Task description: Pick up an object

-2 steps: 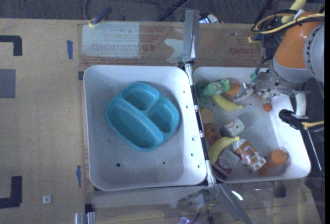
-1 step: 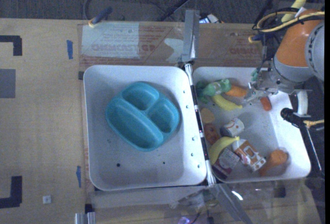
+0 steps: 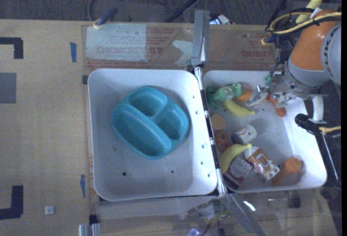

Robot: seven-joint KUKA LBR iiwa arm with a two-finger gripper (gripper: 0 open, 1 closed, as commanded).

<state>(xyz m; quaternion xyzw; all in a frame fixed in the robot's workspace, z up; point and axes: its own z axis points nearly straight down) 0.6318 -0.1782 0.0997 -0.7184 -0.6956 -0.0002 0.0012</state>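
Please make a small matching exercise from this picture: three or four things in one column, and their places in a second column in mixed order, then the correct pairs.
Things
1. teal divided plate
2. orange round fruit
3. green toy
4. gripper

Places
A. near right corner of the right bin
B. above the far part of the right bin
C. middle of the left bin
D. far left corner of the right bin

Pairs: 1-C, 2-A, 3-D, 4-B
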